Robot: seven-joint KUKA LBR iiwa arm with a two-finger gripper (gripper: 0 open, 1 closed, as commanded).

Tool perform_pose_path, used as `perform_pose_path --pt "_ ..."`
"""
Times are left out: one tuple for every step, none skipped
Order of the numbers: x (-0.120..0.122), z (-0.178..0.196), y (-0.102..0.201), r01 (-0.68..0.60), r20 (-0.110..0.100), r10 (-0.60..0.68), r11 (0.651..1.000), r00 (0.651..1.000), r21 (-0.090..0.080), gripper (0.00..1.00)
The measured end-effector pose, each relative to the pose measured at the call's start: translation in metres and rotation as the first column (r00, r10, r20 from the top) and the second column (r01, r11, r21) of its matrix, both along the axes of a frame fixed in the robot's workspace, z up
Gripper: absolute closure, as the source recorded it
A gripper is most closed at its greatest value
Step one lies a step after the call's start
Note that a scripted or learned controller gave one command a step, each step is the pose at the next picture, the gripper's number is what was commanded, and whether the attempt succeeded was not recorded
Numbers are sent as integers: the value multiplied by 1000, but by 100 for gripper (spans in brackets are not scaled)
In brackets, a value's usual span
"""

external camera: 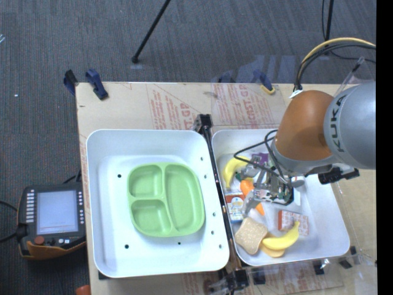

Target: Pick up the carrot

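On the cardboard-topped surface (153, 103) two white bins sit side by side; the left bin (104, 165) holds a green divided plate (166, 199), while the grey arm (344, 134) reaches over the right bin (325, 226). Low in that bin the claw (265, 192) hangs over the clutter, and whether it is open or has hold of anything I cannot tell; the carrot (246, 187) lies just beside it, near a yellow banana (230, 169), with a slice of bread (250, 235) and a second banana (282, 238) nearer the front.
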State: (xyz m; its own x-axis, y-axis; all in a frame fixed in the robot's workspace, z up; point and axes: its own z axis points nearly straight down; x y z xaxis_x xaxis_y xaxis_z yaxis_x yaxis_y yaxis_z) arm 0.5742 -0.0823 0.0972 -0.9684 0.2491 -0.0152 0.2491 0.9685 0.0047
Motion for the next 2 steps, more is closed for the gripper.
perform_pose_path --pt "4 13 1 -5 10 6 1000 1000 -2 100" --pt "-6 94 87 48 -7 -48 999 999 4 100"
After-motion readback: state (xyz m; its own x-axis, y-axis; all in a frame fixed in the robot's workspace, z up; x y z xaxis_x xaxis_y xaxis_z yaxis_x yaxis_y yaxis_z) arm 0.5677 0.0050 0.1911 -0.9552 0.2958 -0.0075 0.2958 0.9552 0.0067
